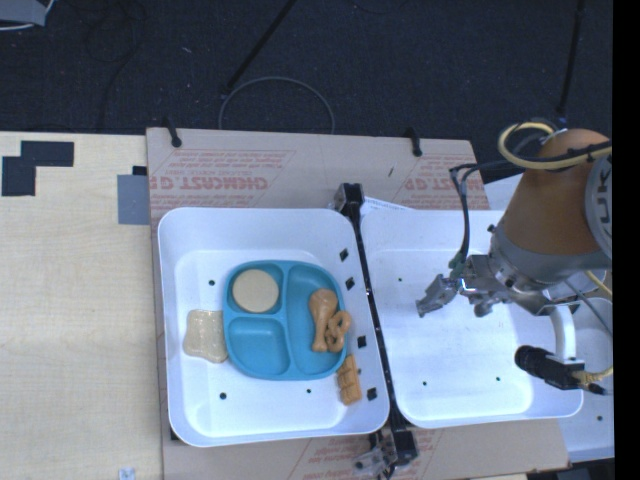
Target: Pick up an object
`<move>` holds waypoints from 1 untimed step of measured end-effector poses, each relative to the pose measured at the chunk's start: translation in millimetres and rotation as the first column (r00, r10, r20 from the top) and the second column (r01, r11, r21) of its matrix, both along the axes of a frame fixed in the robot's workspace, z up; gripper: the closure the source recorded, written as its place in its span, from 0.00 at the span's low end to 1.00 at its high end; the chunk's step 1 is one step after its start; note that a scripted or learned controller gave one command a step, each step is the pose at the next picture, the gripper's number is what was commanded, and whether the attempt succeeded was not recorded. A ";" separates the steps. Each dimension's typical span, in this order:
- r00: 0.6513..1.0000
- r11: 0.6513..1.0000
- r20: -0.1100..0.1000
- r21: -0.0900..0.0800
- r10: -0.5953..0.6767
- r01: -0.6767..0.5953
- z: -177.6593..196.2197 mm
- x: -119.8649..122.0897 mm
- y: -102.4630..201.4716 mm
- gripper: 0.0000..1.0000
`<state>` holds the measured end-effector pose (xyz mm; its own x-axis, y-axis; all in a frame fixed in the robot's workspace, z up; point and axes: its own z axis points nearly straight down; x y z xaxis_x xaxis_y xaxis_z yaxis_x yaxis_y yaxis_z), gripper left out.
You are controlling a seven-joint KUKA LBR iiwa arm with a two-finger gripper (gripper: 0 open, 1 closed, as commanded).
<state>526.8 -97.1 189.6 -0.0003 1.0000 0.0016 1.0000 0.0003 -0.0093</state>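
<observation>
Robot hand (432, 301) hovering over the right bin (470, 388), apparently grasping nothing; open or clenched, one cannot tell.

The pickable objects are sitting in the left bin (190, 258): a blue divided plate (262, 348) carrying a round cookie (254, 290) and pretzel (328, 318). A good grasp means crossing the divider, then descending squarely.

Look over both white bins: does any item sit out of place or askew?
Yes. In the left white bin, the pale flat bread-like piece and a small tan chunk lie outside the blue divided plastic tray, off its left edge and lower right corner, while the round cracker and tan pretzel-like piece sit inside.
</observation>
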 end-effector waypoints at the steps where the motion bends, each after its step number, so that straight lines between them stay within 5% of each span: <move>1: 1.000 1.000 0.000 0.000 0.000 0.000 -64.1 -2.0 -2.4 0.00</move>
<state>524.8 -99.5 125.5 0.0000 1.0000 0.0021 1.0000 0.0000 -0.0095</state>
